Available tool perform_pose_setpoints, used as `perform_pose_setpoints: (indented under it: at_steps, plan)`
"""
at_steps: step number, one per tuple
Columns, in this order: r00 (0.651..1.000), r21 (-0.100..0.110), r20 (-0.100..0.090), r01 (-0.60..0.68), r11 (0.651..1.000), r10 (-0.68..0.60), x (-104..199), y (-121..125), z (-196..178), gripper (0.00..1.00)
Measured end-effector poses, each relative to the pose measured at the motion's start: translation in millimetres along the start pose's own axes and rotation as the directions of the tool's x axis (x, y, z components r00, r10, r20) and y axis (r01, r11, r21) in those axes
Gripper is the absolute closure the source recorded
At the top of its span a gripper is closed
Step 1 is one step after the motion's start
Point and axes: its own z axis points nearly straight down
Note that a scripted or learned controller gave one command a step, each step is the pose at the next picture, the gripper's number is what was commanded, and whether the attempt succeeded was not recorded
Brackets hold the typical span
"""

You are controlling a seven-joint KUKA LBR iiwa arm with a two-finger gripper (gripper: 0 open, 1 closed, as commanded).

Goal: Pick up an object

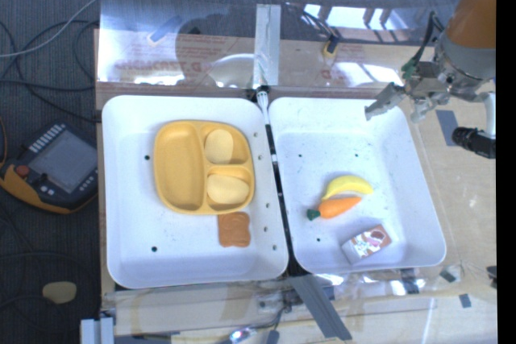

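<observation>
In the right bin (411, 173) a yellow toy banana (351, 186) lies against an orange toy carrot (339, 207). A small pink and white carton (367, 243) rests near that bin's front right corner. My gripper (398, 107) hangs over the bin's back right corner, well behind these objects. Its fingers are spread open and hold nothing.
The left bin (129, 173) holds a yellow divided tray (179, 165) with two pale round food pieces (218, 146) (227, 188), and a brown biscuit (235, 230) in front of it. A handheld pendant (50, 167) lies on the floor at the left.
</observation>
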Motion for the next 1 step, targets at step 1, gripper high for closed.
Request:
perform_pose_setpoints:
  at_steps: [1]
  plan:
    - [0.974, 0.001, 0.004, 0.226, 0.974, -0.226, -36.6, 45.9, -11.3, 0.0]
